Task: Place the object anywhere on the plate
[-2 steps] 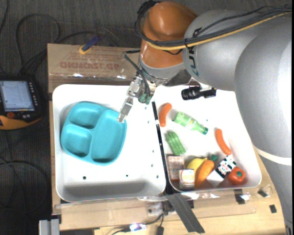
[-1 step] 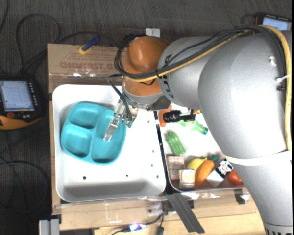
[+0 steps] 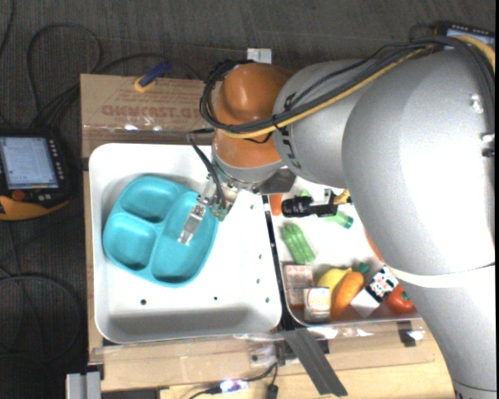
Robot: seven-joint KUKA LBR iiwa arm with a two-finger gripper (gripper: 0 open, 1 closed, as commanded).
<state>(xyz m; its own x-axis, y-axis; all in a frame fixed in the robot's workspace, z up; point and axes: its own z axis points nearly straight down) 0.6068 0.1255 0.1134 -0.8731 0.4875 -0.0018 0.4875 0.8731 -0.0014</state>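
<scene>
Grey arm [image 3: 416,140] over toy-filled bin [image 3: 341,322]

The one camera sat fixed above my bench, looking down at a slant on both bins: the left bin [image 3: 233,306] lay whole in frame, the right bin [image 3: 349,327] perhaps half hidden under my arm [image 3: 399,140], which came in from the right and loomed close to the lens.
</scene>
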